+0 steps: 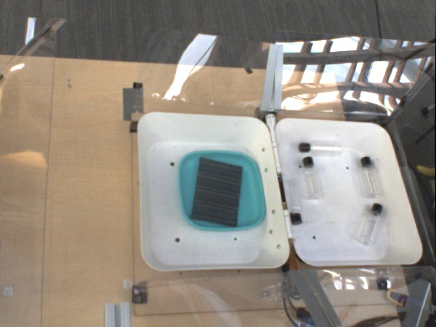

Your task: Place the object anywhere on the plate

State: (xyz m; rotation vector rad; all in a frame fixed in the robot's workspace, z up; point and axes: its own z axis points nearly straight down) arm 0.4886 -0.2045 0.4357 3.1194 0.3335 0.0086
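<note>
A teal square plate (254,195) with rounded corners sits in the middle of the left white bin (157,203). On the plate lies a dark grey ribbed rectangular block (217,191), flat and slightly turned, well inside the plate's rim. Nothing touches the block.
The right white bin (337,247) holds several clear vials with black caps, such as one (370,177) near its right side and another (310,179) left of centre. A metal frame (354,53) stands behind the right bin. Wooden bench (68,182) stretches to the left.
</note>
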